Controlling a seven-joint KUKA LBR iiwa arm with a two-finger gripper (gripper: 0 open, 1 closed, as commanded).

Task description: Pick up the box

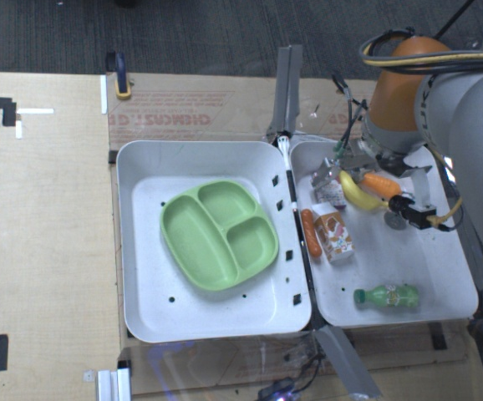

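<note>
Two shallow white bins sit side by side on the worktop (49,224). The left bin (141,307) holds a green divided plate (219,234) with three compartments, lying flat near the bin's middle.

The right bin (442,295) holds several things. The box (335,236), a small carton with a red and white printed face, lies in the left part of this bin, a little toward its far half. A reddish sausage-shaped item (310,231) lies just beside the box on its left, along the bin's left wall. A green bottle (388,297) lies on its side nearer the front, well apart from the box. At the far end lie a yellow banana (357,193) and an orange carrot-like piece (382,185), touching or overlapping each other.

The arm (442,98) reaches in from the right and hangs over the far part of the right bin, its orange band above the wrist. The tool (332,175) sits at the far left corner of that bin, near the banana and apart from the box; whether it is wide or narrow cannot be told from here.
</note>
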